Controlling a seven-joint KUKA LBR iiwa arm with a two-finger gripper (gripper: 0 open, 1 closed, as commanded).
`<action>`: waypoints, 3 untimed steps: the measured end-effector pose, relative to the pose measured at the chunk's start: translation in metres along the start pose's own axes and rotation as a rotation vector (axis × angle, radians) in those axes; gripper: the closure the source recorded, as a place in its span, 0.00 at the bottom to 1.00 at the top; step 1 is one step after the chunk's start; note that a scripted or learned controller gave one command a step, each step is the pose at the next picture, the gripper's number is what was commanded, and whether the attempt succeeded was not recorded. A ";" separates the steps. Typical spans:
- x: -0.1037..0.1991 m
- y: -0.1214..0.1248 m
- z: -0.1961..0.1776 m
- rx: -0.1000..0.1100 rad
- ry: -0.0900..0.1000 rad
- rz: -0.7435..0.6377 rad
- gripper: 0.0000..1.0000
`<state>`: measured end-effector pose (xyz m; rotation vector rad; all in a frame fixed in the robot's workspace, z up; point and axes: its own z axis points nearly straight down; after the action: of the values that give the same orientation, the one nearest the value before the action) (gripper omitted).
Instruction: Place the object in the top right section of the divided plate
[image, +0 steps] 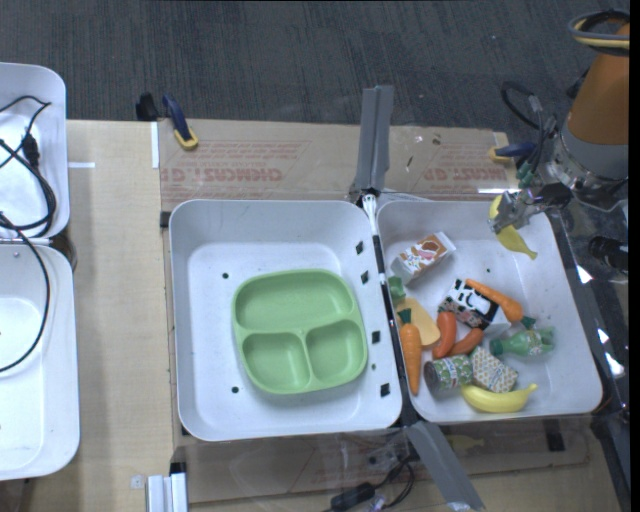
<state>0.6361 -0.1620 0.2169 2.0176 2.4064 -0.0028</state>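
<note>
A green divided plate (238, 302) lies in the left bin (195, 250), with one wide section at the back and two small ones in front. My gripper (512, 212) hangs over the back right corner of the right bin (575, 385), shut on a small yellow object (518, 241). The object shows on both sides of the fingers, and its pointed end hangs toward the bin floor. Plate and gripper are far apart, with the wall between the bins in the gap.
The right bin holds several toy foods: a small carton (422, 255), carrots (411, 355), a banana (498, 398), a green bottle (520, 343), a can (448, 373). A grey post (374, 140) stands behind the bins. Cables lie on white trays (30, 330) at left.
</note>
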 end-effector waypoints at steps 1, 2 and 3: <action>-0.022 0.020 -0.064 -0.004 -0.002 -0.486 1.00; -0.029 -0.022 0.053 -0.005 -0.001 -1.169 1.00; -0.058 -0.016 -0.055 -0.007 -0.005 -1.649 1.00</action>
<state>0.6306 -0.2217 0.2723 -0.3969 3.1091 -0.0005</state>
